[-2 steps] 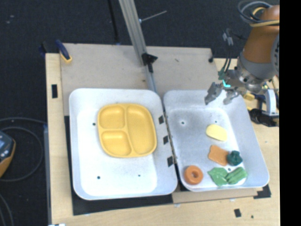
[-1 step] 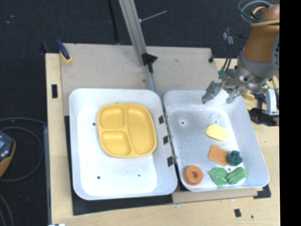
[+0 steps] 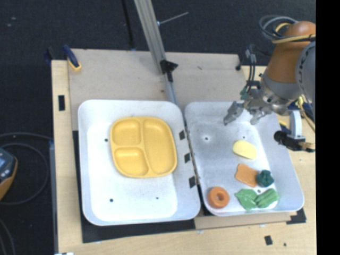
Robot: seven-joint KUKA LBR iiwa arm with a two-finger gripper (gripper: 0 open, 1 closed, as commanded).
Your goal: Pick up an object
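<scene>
While the arm (image 3: 289, 52) hangs over the far right of the worktop (image 3: 117, 76), no brand, label or writing can be read on anything from where I stand. Two white bins sit side by side. Left bin (image 3: 95, 195): it carries a yellow plate (image 3: 143, 146) with three compartments, lying flat near the middle, nothing in its compartments. Right bin (image 3: 212, 121): the loose pieces are all in the near half. A pale yellow piece (image 3: 245, 149) lies on its own toward the middle. Nearer, an orange wedge (image 3: 245, 175) touches a dark green lump (image 3: 264, 178) on its right. Along the near rim sits an orange ring (image 3: 218, 197), and just beside it on the right a light green piece (image 3: 257, 198) stretches out, close under the wedge and lump.

Now the end effector (image 3: 245, 116): it hovers above the far part of the right bin, fingers spread apart, nothing between them. The pale yellow piece is the closest thing to it, lying nearer to me than the fingertips and apart from them. A metal pole (image 3: 151, 33) slants up from the worktop behind the bins, and a blue clamp (image 3: 71, 57) grips the far left corner.
</scene>
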